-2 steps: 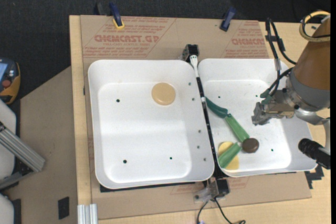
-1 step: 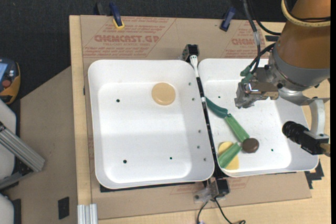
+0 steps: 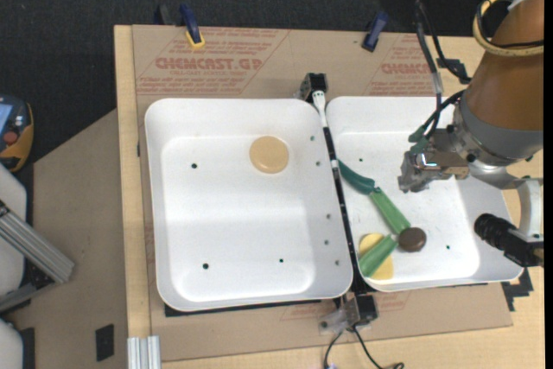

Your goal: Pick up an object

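Overhead view of the surface (image 3: pixel 130 186) with two white bins. The end effector (image 3: pixel 421 173) hangs over the right bin (image 3: pixel 449 264); whether it is open or closed cannot be told, and nothing is seen in its grasp. A green utensil (image 3: pixel 373 196), brown disc (image 3: pixel 411 239) and yellow piece (image 3: pixel 377 257) lie near that bin's front left. The left bin (image 3: pixel 173 255) holds a tan disc (image 3: pixel 270 155).

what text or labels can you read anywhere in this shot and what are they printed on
"CHEMCAST.G P" in red, on the brown protective sheet behind the left bin.
More red print of the same kind on that sheet behind the right bin, cut off by the arm and too blurred to read.
Smaller red lines under both: too small to read.
The bins and the things in them carry no readable text.
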`<action>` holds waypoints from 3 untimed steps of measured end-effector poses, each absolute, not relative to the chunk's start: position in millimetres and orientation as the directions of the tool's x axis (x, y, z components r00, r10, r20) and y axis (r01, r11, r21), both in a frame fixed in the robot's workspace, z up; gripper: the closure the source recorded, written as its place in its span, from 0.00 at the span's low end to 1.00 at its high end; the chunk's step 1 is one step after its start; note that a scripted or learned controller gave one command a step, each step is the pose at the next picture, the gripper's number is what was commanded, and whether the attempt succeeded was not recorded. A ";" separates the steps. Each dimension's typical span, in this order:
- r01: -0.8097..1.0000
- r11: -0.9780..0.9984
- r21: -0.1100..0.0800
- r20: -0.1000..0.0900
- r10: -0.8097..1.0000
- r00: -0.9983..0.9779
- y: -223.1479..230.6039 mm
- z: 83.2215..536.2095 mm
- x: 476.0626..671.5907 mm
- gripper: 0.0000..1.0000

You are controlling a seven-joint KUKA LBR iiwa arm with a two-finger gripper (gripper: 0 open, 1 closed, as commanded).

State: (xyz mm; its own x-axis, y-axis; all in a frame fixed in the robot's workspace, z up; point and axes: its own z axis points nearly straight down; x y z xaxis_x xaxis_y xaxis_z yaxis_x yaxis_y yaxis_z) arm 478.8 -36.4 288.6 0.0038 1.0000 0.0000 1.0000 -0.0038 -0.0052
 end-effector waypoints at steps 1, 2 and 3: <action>1.000 0.007 0.013 0.002 1.000 -0.007 18.8 389.1 480.8 1.00; 1.000 0.003 -0.007 0.000 1.000 -0.003 46.3 332.8 478.7 1.00; 1.000 -0.003 0.004 -0.001 1.000 0.003 16.9 350.7 480.0 1.00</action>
State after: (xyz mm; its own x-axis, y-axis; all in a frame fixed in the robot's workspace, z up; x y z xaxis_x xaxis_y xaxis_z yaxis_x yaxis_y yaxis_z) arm 480.0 16.9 350.7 0.0032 1.0000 -0.0012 1.0000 -0.0032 0.0039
